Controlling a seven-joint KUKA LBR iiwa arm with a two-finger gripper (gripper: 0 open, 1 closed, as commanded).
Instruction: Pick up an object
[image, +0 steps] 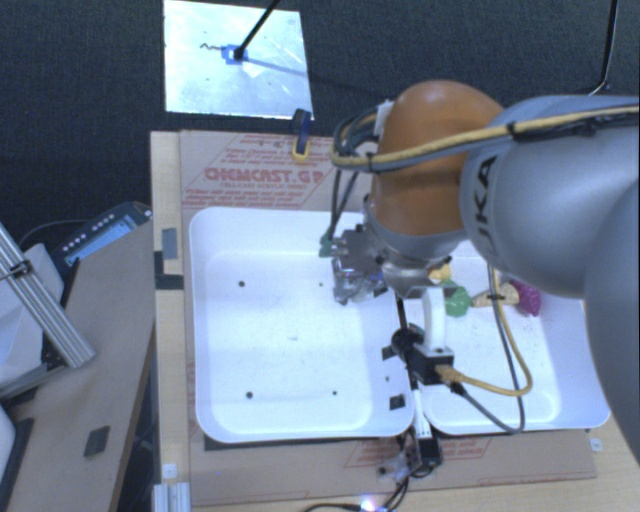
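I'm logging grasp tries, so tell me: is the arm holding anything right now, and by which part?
Cannot be told. The end effector sits low over the divide between the two shallow white bins, and the grey arm's orange band hides it.

The bench (120, 330) is pale wood, with a brown sheet printed in red (255, 175) laid over its middle. On that sheet sit two shallow white bins side by side: the left bin (215, 300) and the right bin (570, 400), their rims touching. A yellow-and-black clamp (300, 135) grips the sheet's far edge.
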